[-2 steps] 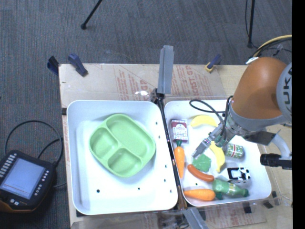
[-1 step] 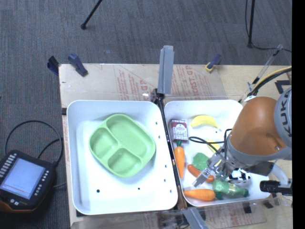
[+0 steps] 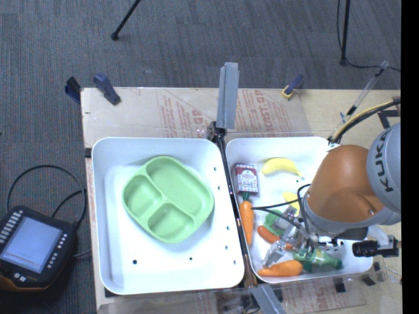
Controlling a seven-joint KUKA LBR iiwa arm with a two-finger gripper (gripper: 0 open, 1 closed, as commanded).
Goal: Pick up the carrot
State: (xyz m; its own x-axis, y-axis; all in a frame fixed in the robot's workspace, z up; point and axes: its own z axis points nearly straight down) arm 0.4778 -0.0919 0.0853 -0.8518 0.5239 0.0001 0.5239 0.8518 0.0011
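Note:
A long orange carrot [image 3: 246, 220] with a green top lies upright in the picture along the left wall of the right bin [image 3: 275, 141]. A second carrot [image 3: 283, 269] lies flat near the bin's front edge. A shorter orange piece [image 3: 267, 234] sits between them. My gripper [image 3: 287, 236] hangs low in the bin's front half, just right of the short orange piece and above the flat carrot. The orange wrist band [image 3: 340, 185] hides the bin's right side.
The right bin also holds a yellow banana [image 3: 280, 167], a red packet [image 3: 246, 178], a small yellow item [image 3: 291, 198] and green toys [image 3: 321, 261]. A green divided plate [image 3: 169, 198] lies in the left bin [image 3: 108, 241]. A grey post [image 3: 228, 97] stands behind the bins.

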